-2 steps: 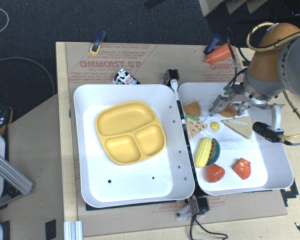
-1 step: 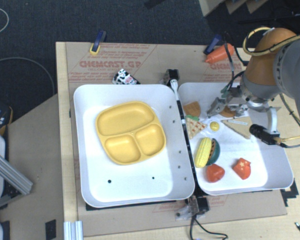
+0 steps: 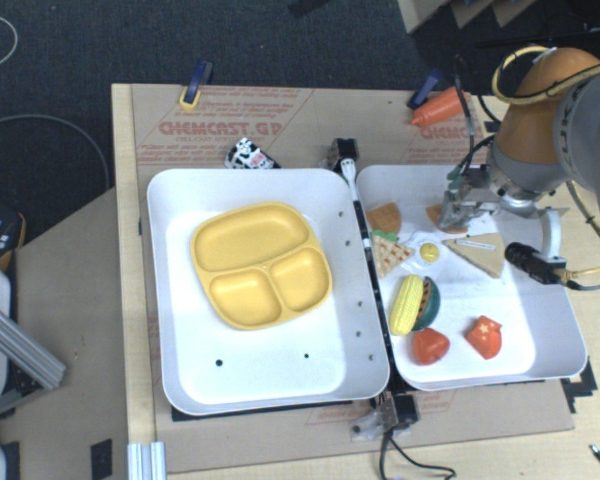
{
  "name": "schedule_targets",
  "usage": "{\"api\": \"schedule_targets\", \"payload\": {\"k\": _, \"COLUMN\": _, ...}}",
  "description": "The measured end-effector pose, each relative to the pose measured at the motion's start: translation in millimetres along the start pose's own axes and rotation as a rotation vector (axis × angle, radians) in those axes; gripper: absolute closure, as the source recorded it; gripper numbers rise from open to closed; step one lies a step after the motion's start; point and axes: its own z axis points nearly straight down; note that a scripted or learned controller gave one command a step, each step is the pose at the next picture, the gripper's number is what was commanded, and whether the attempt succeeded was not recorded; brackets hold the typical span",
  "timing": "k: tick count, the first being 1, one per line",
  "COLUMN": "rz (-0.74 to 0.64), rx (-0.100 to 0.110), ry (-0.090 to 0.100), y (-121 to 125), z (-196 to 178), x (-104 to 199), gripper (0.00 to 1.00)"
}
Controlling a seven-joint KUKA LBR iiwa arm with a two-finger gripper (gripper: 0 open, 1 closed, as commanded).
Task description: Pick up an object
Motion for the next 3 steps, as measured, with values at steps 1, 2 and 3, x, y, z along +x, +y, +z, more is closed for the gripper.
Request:
{"api": "schedule_targets", "payload": {"k": 1, "rz": 0.0, "rx": 0.003, "ry": 0.007, "y": 4.0, "z": -44.7, "x": -4.9, "gripper": 1.0}}
{"api": "schedule_targets", "payload": {"k": 2, "rz": -0.002, "rx": 0.001, "ry": 0.007, "y": 2.7, "z": -91.5, "x": 1.1, "gripper": 1.0}}
{"api": "schedule_targets", "payload": {"k": 3, "rz": -0.001, "rx": 0.002, "ry": 0.007, "y": 4.3, "z": -125.7, "x": 0.8, "gripper": 1.0}}
